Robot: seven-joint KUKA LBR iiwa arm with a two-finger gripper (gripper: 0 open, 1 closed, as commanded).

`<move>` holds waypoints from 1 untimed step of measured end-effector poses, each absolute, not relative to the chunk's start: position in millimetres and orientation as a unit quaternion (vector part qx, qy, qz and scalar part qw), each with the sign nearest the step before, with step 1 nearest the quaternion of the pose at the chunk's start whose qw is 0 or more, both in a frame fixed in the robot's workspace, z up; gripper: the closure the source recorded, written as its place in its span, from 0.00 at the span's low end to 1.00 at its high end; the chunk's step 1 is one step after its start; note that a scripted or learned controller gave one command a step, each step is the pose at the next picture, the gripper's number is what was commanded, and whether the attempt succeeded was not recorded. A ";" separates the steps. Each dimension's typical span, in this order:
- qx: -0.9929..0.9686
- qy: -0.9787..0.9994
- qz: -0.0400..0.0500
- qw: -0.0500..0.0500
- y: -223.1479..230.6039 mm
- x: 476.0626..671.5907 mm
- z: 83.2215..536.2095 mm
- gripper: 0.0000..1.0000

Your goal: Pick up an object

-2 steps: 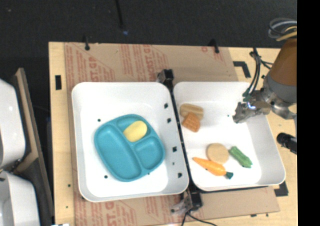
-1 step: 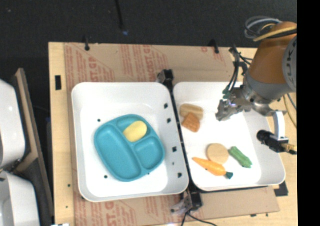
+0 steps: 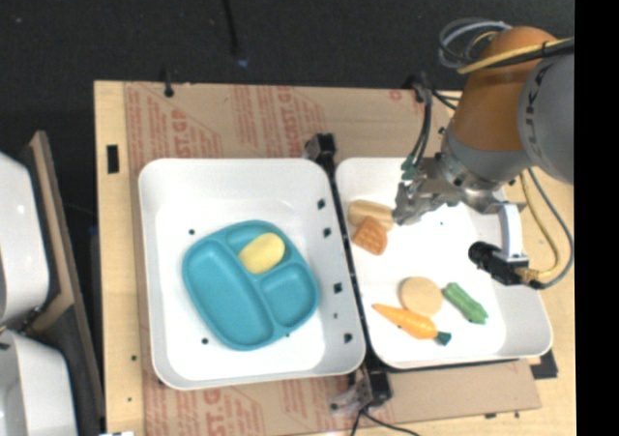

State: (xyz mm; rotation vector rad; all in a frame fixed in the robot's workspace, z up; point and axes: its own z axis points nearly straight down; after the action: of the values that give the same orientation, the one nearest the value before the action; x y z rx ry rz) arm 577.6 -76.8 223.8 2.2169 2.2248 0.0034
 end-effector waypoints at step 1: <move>0.706 0.708 0.001 0.000 -30.0 580.3 236.2 1.00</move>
State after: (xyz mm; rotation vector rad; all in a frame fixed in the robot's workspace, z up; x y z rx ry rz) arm 580.3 -30.0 236.2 2.2166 2.2253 0.0031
